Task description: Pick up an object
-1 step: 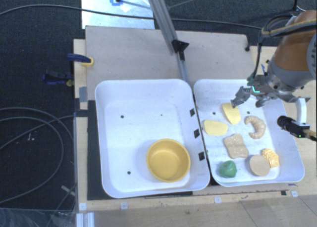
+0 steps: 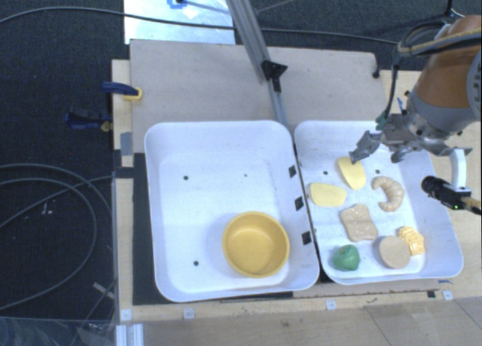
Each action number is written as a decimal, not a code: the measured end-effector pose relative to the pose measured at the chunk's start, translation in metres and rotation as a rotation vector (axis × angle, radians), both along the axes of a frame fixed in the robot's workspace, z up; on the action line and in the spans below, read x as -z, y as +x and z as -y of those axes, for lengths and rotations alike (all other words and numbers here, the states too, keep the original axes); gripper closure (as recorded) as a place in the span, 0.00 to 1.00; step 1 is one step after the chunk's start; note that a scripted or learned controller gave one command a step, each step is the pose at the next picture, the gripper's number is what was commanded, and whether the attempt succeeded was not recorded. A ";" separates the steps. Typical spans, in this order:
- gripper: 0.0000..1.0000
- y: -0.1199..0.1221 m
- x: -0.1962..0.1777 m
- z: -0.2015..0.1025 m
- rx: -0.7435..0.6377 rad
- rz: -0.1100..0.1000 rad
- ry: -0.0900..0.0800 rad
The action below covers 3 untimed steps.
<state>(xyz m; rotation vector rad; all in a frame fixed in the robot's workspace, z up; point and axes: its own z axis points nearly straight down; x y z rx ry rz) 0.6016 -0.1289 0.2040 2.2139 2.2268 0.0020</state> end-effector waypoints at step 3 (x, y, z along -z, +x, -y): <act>1.00 0.002 0.099 0.005 0.006 0.001 0.000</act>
